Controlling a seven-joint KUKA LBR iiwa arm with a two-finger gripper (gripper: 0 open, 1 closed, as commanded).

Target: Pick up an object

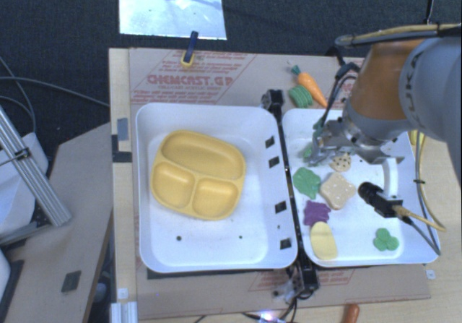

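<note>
Low, arm point(404, 83) over right bin point(361, 253), claw point(328, 142) down.

Robotics lab: worktop point(216, 72) lined with cardboard, two white bins point(144, 242), loose cables point(43, 90), aluminium framing point(29, 170), dark carpet floor point(58, 11), toy food props point(321, 188).

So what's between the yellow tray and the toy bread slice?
In the camera view: bare bin floor, the bins' adjoining rims, then the green leafy toy beside the bread slice; yellow tray.

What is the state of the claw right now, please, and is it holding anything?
Claw: cannot be told; it is low over the right bin, beside the round cookie, with nothing seen gripped.
</note>
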